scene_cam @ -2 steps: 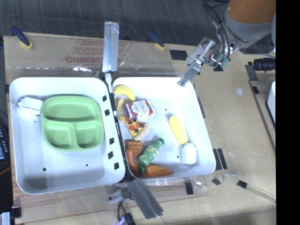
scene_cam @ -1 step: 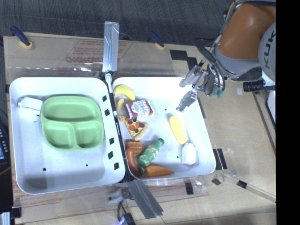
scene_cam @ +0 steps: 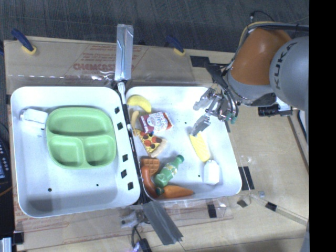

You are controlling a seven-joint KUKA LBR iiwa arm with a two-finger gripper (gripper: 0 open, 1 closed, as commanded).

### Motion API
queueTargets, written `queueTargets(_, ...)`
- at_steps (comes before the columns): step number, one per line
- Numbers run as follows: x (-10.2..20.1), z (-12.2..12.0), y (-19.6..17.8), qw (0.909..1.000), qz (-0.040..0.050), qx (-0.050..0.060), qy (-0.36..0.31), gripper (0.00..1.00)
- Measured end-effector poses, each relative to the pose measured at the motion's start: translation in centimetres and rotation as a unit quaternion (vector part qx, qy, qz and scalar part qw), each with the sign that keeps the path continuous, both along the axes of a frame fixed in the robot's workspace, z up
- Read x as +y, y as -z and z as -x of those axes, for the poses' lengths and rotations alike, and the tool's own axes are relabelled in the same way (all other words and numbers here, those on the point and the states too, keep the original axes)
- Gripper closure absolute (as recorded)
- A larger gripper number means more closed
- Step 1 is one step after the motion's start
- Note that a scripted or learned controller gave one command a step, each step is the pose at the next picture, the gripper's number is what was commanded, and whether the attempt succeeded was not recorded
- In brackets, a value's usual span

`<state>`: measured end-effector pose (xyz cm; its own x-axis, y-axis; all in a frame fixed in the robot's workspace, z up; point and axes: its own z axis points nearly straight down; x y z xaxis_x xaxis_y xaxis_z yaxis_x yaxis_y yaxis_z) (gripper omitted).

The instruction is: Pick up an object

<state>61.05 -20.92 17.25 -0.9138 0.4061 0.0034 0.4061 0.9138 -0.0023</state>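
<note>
Gripper (scene_cam: pixel 210 112): fingers spread, nothing between them, hovering near right bin's (scene_cam: pixel 231 164) far-right corner.
Target, likely: yellow block (scene_cam: pixel 200 147), just beside fingertips, apart from clutter.
Tray (scene_cam: pixel 81 136): left bin.

Two shallow white plastic bins (scene_cam: pixel 26 193) sit side by side. The left holds one green three-compartment plastic tray (scene_cam: pixel 81 136) and one small white block (scene_cam: pixel 33 116). The right holds one yellow banana (scene_cam: pixel 139 103), one red snack packet (scene_cam: pixel 155 122), one pizza slice (scene_cam: pixel 151 142), one brown waffle (scene_cam: pixel 149 168), one green bottle (scene_cam: pixel 168 172), one orange carrot (scene_cam: pixel 176 192), one yellow bar (scene_cam: pixel 200 148) and one white bottle (scene_cam: pixel 211 172).
</note>
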Motion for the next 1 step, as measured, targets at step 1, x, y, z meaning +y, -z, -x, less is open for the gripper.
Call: queueTargets(1, 0.00, 0.36, 7.91, 0.9996, 0.0004, -0.004, 0.029, 0.00)
